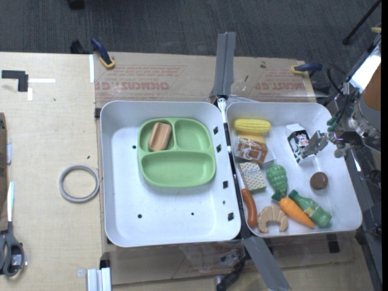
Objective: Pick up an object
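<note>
Right bin [343,162], contents: we count a small white carton [297,143] at the far right, a corn cob [252,125] along the far wall, a wrapped snack [251,150], a cracker [252,177], a green bunch of grapes [277,178], a brown ball [319,180], a sausage [249,207], a croissant [273,219], and a carrot [294,211] touching a green bottle [315,211] at the near right.

No single thing is set as the target; we judge the carton likeliest, since the gripper [316,143] hangs just to its right, close over the bin's right side. Whether the jaws are released or clenched we cannot tell; nothing is seen between them.

The loose scatter looks meant to leave each item room for a grasp.

Left bin [115,187]: a green divided plate [177,167] lies in the far half, a bread roll [160,136] in its far-left compartment.

Bench, further left: a ring of tape [79,183] and scissors [10,247] at the near edge.
</note>
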